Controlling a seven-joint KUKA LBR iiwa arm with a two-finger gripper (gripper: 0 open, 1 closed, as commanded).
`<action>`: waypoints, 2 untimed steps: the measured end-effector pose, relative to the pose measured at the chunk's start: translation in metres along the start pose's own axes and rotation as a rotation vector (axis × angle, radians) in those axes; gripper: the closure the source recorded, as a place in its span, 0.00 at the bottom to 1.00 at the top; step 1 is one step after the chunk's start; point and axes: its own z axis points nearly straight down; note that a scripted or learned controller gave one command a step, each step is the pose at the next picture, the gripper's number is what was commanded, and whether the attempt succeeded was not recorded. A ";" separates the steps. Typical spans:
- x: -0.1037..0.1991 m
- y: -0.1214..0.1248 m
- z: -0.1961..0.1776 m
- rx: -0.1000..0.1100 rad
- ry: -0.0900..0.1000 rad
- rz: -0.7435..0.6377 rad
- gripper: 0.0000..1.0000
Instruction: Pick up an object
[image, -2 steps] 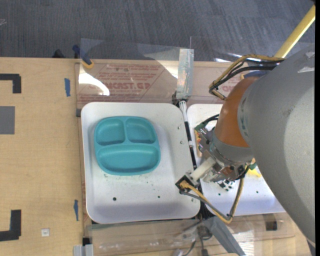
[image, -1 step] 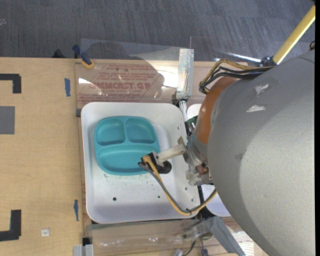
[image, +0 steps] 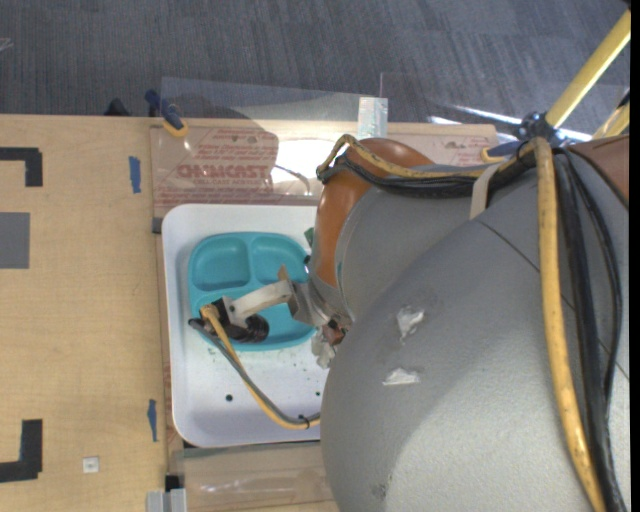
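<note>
My gripper (image: 324, 338) hangs at the teal plate (image: 228, 265)'s right edge, plate hugging the white bin (image: 200, 402)'s far-left corner; grip state, can't tell.

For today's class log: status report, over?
Gripper over teal plate's right edge. Plate flat in white bin. Arm hides bin's right side.

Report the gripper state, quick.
Gripper: cannot be told. It is low at the right edge of the teal tray in the bin.
</note>
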 end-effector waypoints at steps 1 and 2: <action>0.009 -0.044 0.007 -0.002 -0.002 0.004 1.00; 0.011 -0.041 -0.129 0.001 0.009 -0.015 1.00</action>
